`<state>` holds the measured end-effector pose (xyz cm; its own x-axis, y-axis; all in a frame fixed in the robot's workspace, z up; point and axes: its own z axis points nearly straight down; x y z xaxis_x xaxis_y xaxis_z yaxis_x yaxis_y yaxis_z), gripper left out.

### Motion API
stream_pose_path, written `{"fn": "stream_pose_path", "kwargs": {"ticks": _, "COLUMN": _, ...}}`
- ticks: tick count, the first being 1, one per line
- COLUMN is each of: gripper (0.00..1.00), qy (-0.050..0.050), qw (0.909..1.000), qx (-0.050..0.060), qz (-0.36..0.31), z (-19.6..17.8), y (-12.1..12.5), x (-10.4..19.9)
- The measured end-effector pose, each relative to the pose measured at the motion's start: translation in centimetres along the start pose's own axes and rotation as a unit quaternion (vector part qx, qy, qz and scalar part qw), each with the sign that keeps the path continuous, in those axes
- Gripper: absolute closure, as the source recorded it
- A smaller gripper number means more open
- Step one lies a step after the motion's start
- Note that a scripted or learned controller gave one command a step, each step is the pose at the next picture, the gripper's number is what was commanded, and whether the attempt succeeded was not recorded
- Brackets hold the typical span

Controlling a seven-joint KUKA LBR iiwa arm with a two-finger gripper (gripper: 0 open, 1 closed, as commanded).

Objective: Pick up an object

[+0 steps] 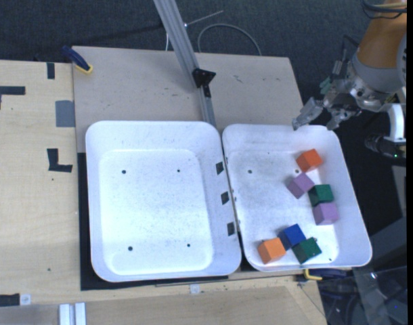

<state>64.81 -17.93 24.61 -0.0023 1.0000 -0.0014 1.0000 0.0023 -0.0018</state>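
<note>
Green block (307, 250) near right bin's (352, 202) front rim.

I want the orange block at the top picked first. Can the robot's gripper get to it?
Probably yes. The gripper hangs over the right bin's far rim, near the orange block. Nothing covers that block; only a purple block sits beside it.

A light wooden bench top (30, 202) fills the left and lower frame, marked with dark tape pieces (54, 160). A brown board (135, 83) lies upper centre. Dark carpeted floor (91, 9) spans the top, crossed by a slanting metal rail (179, 36) and a thin looping cable (227, 36).
</note>
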Motion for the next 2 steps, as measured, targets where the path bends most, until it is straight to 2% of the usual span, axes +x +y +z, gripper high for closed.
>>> {"fn": "stream_pose_path", "kwargs": {"ticks": 1, "gripper": 0.00, "qy": 0.002, "qw": 1.0000, "qx": 0.003, "qz": 0.000, "z": 6.5, "y": -1.6, "x": 3.6}}
{"fn": "stream_pose_path", "kwargs": {"ticks": 2, "gripper": 0.00, "qy": 0.001, "qw": 1.0000, "qx": 0.003, "qz": 0.001, "z": 8.0, "y": -7.8, "x": 4.4}}
